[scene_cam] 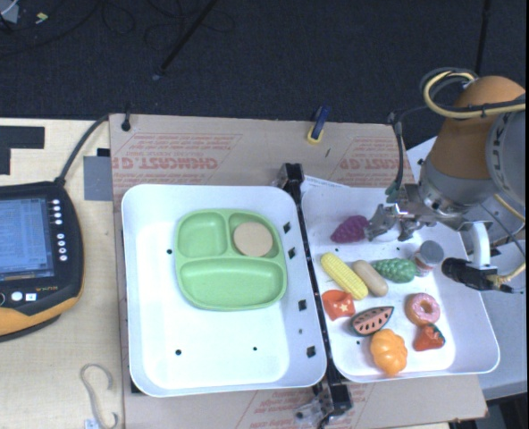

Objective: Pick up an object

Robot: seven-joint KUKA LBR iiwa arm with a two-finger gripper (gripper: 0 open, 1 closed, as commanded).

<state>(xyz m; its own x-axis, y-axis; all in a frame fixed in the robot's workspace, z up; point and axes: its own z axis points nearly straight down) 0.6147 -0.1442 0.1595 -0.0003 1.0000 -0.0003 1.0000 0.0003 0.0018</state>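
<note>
**Claw low over the right bin's toy food**

The desk [32,365] was pale wood-grain; a sheet of brown cardboard [211,155] with red print lay under both bins; behind it the room fell away into dark carpet strewn with black cables. Well to the claw's left on the desk sat a tablet-like pendant [23,253] with a lit screen and an orange-yellow underside.

The claw [391,222], metal and angular, hung over the upper part of the right bin [479,347], a shallow glossy white tray; whether its fingers stood apart or together I cannot tell. Just to its left lay a purple, bumpy bunch of grapes [348,231]; just below it a green knobbly vegetable [395,269]; beside that a pale sausage-like piece [370,278] and a yellow ribbed corn cob [343,275]. Farther below lay a red tomato piece [338,304], a watermelon slice [373,319], a pink-iced doughnut [422,308], a strawberry [429,337] and a smooth orange pepper [389,351].

Far to the claw's left, the left bin [157,347] carried a green plastic divided plate [229,275], with a round tan disc [252,238] in its upper right compartment.
</note>
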